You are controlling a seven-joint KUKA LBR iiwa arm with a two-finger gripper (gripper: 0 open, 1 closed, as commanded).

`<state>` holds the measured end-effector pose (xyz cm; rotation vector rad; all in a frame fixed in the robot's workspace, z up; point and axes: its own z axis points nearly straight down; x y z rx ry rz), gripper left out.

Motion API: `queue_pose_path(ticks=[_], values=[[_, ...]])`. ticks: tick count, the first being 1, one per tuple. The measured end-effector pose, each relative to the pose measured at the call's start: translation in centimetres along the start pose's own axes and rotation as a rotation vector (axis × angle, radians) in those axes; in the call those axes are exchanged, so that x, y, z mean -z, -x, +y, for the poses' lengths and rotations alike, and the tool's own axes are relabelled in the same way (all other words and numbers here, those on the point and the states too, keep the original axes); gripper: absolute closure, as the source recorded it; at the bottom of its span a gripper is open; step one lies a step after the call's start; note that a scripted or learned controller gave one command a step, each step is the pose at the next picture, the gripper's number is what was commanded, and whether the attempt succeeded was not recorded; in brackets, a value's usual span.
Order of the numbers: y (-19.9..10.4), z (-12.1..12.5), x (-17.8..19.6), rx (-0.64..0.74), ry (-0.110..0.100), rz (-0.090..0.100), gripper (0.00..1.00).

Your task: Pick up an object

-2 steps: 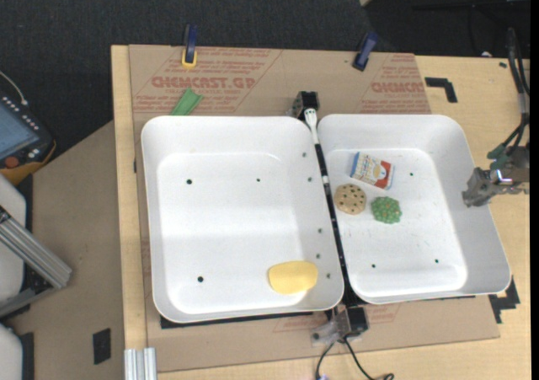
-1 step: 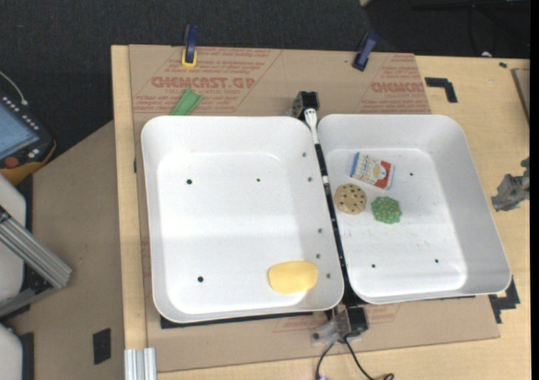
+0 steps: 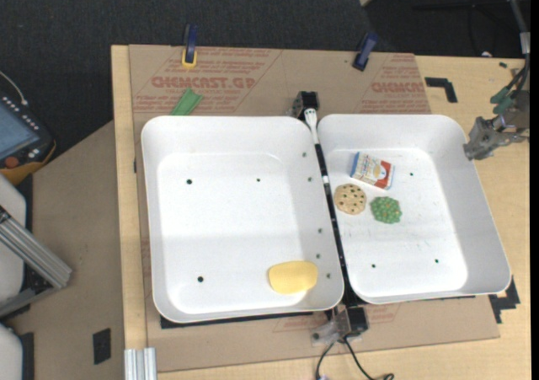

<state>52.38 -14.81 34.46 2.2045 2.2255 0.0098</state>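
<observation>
In the right bin (image 3: 472, 227) lie three small things close together near its left wall: a white packet with blue and red print (image 3: 371, 169), a round brown cookie (image 3: 349, 199) and a green bumpy lump (image 3: 386, 210). A yellow rounded piece (image 3: 293, 277) rests at the front right of the left bin (image 3: 168, 227). My gripper (image 3: 483, 139) hangs at the far right, just outside the right bin's back right corner, well away from all the objects. I see nothing held in it.
Both bins sit on a cardboard sheet (image 3: 253, 75) held by a yellow-blue clamp (image 3: 190, 48) and a blue clamp (image 3: 365, 50) at the back. A green tag (image 3: 186, 102) lies on the cardboard. A black bracket (image 3: 305, 105) joins the bins.
</observation>
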Motion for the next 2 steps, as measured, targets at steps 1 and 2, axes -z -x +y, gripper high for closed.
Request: queue_pose_path(ticks=[1,2], values=[[5.8,-4.2,-6.1,-0.017,-0.017,0.002,1.0],[7.5,-5.2,-24.9,-0.013,-0.023,0.007,1.0]])
